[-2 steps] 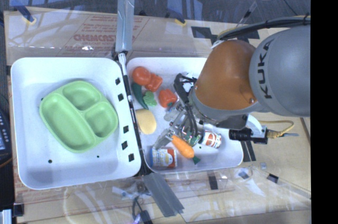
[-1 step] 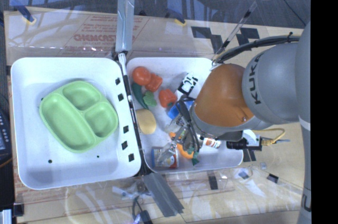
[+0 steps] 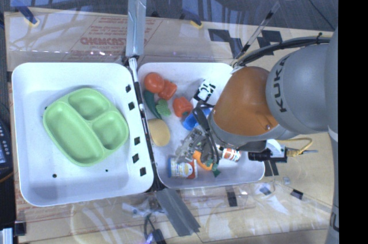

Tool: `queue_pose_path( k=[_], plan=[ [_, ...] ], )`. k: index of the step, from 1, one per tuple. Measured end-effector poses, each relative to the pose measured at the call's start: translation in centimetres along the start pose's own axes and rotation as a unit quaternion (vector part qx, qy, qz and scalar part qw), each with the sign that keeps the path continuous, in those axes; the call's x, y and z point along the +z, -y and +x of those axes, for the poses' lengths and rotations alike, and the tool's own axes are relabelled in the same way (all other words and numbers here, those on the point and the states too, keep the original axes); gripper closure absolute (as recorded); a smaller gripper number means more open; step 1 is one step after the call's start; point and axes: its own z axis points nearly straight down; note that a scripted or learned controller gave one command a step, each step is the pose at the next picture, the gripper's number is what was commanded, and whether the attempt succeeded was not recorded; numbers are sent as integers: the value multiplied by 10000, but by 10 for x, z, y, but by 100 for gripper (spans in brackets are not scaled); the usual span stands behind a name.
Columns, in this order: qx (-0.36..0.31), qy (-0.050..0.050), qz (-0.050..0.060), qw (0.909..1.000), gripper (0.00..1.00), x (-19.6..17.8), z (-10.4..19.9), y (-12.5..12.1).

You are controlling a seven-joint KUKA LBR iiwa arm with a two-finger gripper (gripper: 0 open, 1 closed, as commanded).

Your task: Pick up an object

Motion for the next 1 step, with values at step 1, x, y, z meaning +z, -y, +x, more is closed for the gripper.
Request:
queue_pose_path(
  k=[1],
  plan=[
    [-1,0,0,10000,0,0,0,0]
  ],
)
